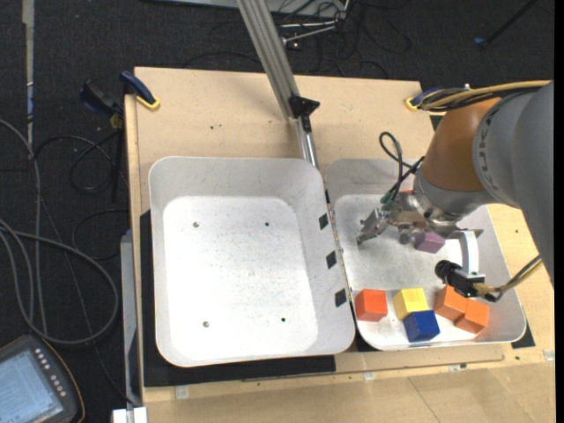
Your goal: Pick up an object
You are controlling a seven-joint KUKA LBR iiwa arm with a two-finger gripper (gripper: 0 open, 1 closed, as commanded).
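Note:
My gripper [370, 229] hangs over the middle of the right bin [352, 176], pointing left toward the wall between the bins. A small purple block [431, 242] lies just right of the gripper body, partly hidden under the wrist. Along the bin's front edge lie an orange cube [371, 304], a yellow cube [410, 301], a blue cube [422, 326] and an orange block [463, 310]. Nothing shows in front of the gripper's tip.
The left bin [167, 183] stands beside the right one, their walls touching. A slanted metal pole [269, 47] comes down from the back to the bins' junction. Cables [467, 276] loop from the wrist over the right bin's front right part.

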